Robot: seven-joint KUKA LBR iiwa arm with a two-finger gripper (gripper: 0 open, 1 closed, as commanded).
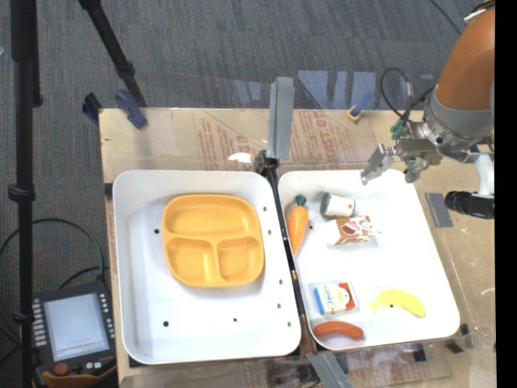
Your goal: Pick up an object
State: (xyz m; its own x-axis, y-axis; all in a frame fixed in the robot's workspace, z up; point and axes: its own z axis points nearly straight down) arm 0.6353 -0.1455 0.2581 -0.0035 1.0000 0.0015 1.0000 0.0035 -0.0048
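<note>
So the gripper [396, 166] hangs over the far edge of the right bin [432, 253], near its far right corner. Its fingers look spread apart, with nothing between them and touching nothing.

In that bin: a carrot [297, 225] along the left wall, long axis running far to near, green top at the far end. A small can [337, 206] lies on its side just beside it. A banana [398, 303] sits by the near right corner, a sausage [338, 330] at the near edge. The left bin [137, 297] has a yellow plate [214, 239].
</note>
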